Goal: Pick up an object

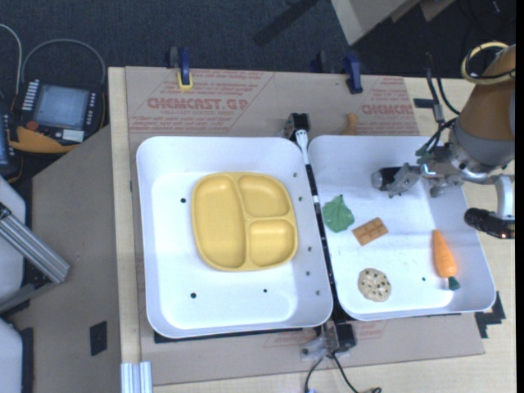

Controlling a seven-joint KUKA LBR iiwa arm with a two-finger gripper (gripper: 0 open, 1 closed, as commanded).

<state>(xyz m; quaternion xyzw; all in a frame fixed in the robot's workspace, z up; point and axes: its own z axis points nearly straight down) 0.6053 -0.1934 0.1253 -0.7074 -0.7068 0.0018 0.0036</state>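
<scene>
You see two white bins side by side on the surface (246, 97). The left bin (164, 219) holds a yellow plate (244, 219) with three compartments, sitting near its middle.

The things you could pick all lie in the right bin (409, 244):
- **Green piece:** a leaf-like green piece (337, 214) lies at 9 o'clock in that bin, close to the wall shared with the left bin.
- **Cracker:** a brown cracker (369, 232) lies just beside the green piece, at its 4 o'clock, and the two are apart.
- **Cookie:** a round speckled cookie (374, 285) sits at 7 o'clock in the bin, near the front rim.
- **Carrot:** a carrot (444, 256) lies at 4 o'clock in the bin. Its long axis runs roughly 12 to 6, and its green end is at the 6 o'clock tip.

The arm (491, 113) comes in at 2 o'clock. The claw (399, 178) sits at 12 o'clock in the right bin, over bare white floor. It is well apart from the cookie and the carrot, and clear of the cracker and the green piece. You cannot tell from this view whether the claw is open or closed, and nothing shows in its grip.
</scene>
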